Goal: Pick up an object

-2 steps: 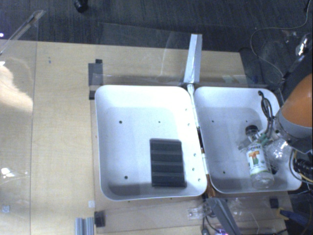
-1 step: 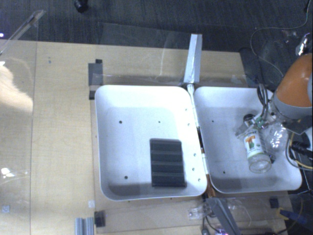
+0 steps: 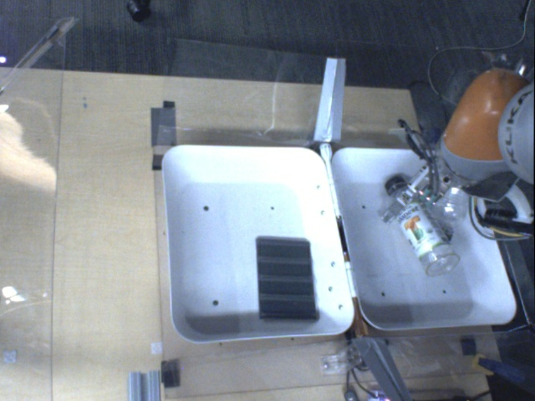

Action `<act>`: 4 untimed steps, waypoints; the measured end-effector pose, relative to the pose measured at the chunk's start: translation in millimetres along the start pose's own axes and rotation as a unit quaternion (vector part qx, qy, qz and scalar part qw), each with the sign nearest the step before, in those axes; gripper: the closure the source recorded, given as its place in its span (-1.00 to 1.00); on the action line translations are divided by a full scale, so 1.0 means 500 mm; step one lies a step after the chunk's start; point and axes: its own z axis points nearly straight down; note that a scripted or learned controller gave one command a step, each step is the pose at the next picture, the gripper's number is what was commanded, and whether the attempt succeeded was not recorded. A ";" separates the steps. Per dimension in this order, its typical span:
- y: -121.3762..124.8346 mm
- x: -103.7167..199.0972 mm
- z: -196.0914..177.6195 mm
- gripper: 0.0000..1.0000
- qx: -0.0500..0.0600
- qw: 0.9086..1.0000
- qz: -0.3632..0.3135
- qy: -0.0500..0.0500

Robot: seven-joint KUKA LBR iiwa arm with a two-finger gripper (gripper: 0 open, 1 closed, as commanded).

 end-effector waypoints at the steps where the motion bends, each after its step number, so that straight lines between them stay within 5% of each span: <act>1: -0.022 -0.054 0.001 -1.00 0.001 0.998 0.070 0.002; 2: -0.014 -0.056 -0.025 1.00 -0.002 0.998 0.067 -0.001; 3: 0.113 -0.020 -0.191 1.00 0.004 1.000 -0.006 0.006; 4: 0.105 -0.008 -0.110 1.00 0.005 1.000 0.030 0.007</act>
